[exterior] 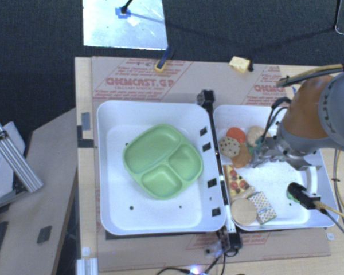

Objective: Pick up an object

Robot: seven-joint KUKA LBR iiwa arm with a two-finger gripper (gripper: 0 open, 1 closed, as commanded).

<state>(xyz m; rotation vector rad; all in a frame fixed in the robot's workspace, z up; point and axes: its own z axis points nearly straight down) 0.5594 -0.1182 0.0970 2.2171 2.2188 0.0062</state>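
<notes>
Green, a divided plate (163,161) lies tilted in the left bin (112,211) on the desk. In the right bin (286,219) sit a chocolate-chip cookie (229,147), a red tomato (236,134), a pizza slice (235,181) and a tan round disc (244,211). Just right of the tomato the pincer (260,152) reaches low among the toys, and I cannot tell how it stands.

green divided plate (163,161) | white bins (112,130) | red tomato (236,134) | speckled tan cookie (229,147)
</notes>
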